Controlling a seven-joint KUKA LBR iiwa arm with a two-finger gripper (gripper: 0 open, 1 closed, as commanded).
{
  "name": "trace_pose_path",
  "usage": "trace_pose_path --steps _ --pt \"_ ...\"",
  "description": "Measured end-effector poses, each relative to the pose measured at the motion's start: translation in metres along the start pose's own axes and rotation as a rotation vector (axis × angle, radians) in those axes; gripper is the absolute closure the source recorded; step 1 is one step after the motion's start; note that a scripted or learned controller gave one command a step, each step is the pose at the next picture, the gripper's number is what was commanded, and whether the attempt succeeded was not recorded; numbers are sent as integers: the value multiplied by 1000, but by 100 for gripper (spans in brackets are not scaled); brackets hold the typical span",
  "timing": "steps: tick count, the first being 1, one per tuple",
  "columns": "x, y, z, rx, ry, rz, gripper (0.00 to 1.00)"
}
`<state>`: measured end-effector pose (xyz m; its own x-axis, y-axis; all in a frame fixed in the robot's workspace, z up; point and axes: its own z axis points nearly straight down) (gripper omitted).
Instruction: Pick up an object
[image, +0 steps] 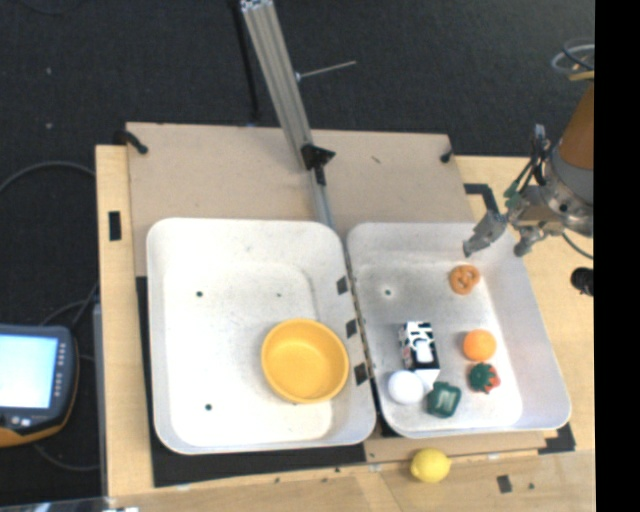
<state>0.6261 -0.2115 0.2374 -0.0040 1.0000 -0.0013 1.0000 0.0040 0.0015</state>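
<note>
The right bin (520, 300) holds several small items: a brownish-orange ring-shaped piece (462, 279), an orange ball (479, 345), a black-and-white box (419, 344), a white ball (405, 387), a green block (443, 400) and a small red-and-green toy (484, 377). My gripper (495, 244) hangs over the bin's far right corner, just above and right of the ring-shaped piece. It is open, and nothing sits between its fingers (478, 237).
A yellow bowl (305, 360) rests in the left bin (200, 300). A lemon (429, 465) lies on the bench in front of the right bin. A metal pole (285, 90) rises behind the bins. A screen device (30, 375) sits far left.
</note>
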Motion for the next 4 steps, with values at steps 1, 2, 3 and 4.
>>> trace_pose_path --steps 1,2,3,4 --pt "0 0 0 1 -1 0 0" --pt "-5 5 44 4 -2 3 0" --pt "-5 4 107 6 -1 4 0" --pt "-7 3 138 4 -2 5 0"
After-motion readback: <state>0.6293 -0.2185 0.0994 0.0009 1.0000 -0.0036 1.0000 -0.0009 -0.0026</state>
